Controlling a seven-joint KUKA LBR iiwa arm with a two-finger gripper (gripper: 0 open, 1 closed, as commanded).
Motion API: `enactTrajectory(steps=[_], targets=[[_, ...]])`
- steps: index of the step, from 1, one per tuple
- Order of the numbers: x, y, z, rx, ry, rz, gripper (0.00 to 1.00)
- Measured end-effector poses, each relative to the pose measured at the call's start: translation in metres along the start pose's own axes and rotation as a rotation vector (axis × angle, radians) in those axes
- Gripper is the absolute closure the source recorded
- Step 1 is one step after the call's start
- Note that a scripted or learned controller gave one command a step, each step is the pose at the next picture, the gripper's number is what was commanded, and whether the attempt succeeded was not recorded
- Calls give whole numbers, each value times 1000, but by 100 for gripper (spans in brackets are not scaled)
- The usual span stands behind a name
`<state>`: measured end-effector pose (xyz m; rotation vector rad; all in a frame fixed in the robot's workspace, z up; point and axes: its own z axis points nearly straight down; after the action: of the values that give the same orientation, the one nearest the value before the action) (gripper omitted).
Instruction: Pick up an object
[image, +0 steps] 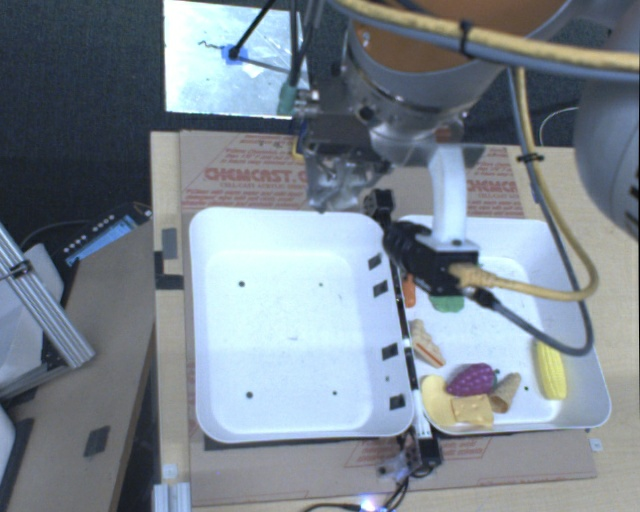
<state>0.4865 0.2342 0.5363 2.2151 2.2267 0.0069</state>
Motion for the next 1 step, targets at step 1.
enactTrajectory(steps=[1], targets=[[-1,-2,229,17,-9,4,100]])
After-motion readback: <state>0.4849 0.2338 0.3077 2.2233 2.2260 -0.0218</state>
